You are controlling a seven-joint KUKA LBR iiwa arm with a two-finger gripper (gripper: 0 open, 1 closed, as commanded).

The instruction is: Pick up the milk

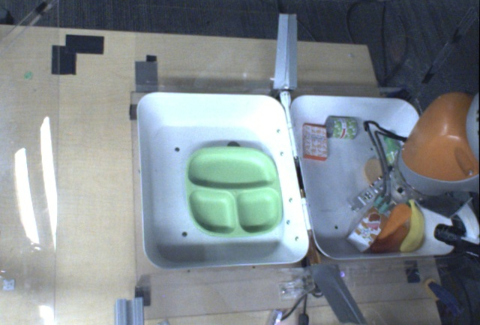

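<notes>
Claw (pixel 373 196) sat low in the right bin (pixel 330 245), at the frame's right-centre; couldn't tell whether it was wide or narrow, too much clutter there. Milk (pixel 365 230), a small white-and-red carton, lay tilted in the bin's lower right corner, just below the claw in the frame, not visibly gripped. Banana (pixel 413 226) lay just right of the milk.

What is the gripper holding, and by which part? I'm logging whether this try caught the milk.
Cannot be told: the gripper sits low in the right bin, its tips lost in clutter.
</notes>
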